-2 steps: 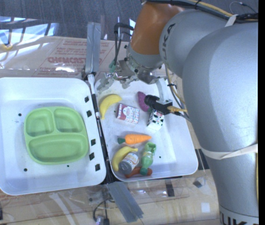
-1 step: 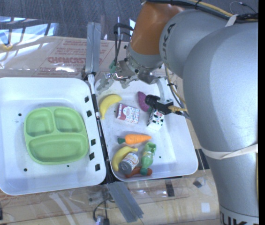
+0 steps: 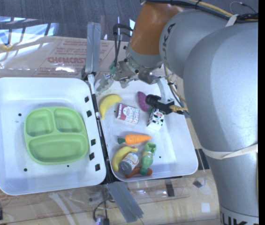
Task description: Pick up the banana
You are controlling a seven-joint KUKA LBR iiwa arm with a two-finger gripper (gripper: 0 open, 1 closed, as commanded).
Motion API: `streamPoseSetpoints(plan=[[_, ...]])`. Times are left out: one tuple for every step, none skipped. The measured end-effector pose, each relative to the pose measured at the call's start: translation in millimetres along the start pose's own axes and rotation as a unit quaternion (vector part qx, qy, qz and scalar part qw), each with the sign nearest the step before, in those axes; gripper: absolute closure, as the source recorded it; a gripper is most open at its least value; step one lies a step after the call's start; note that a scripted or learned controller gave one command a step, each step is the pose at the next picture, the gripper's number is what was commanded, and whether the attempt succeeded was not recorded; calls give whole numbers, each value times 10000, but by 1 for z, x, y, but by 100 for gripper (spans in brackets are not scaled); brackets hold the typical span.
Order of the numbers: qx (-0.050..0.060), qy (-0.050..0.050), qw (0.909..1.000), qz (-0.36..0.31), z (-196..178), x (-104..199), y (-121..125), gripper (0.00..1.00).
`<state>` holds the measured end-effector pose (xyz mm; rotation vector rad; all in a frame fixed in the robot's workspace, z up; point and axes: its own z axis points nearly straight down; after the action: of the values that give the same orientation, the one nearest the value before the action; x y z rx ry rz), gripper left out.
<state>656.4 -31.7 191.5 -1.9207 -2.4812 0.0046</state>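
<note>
Yellow and gently curved, one banana (image 3: pixel 109 104) lies in the right bin (image 3: pixel 184 146) near its left wall, toward the bin's 10 o'clock corner; a second banana (image 3: pixel 119 156) sits toward 7 o'clock, partly under a small jar (image 3: pixel 129 162) and beside a green bottle (image 3: pixel 147 155). The upper banana is the freer target, with bare bin floor on its right before the red-and-white carton (image 3: pixel 127 114). It looks like a moulded toy: light, stiff, smooth-skinned and likely slippery, not fragile. A grip across the thick middle, with the fingers closing on the two long flanks, seems safest; toward either tapered tip it could squirt out or pivot. The closeness of the bin wall at its 9 o'clock leaves little room for a finger on that side. The gripper (image 3: pixel 115 77) hangs just beyond the banana's 12 o'clock, over the bin's back rim, below the arm's orange band (image 3: pixel 151 25); I cannot tell how its fingers stand. An orange carrot (image 3: pixel 137 138) lies at the bin's centre. The left bin (image 3: pixel 5 125) holds a green divided plate (image 3: pixel 55 135).
</note>
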Motion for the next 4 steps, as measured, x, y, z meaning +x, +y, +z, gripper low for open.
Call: streamPoseSetpoints(plan=[[17, 6, 9999, -172, 1, 2, -5, 0], [1, -1, 9995, -317, 0, -5, -5, 0], [-32, -23, 9984, -563, 96, -66, -18, 0], [-27, -20, 9983, -580, 86, -65, -18, 100]])
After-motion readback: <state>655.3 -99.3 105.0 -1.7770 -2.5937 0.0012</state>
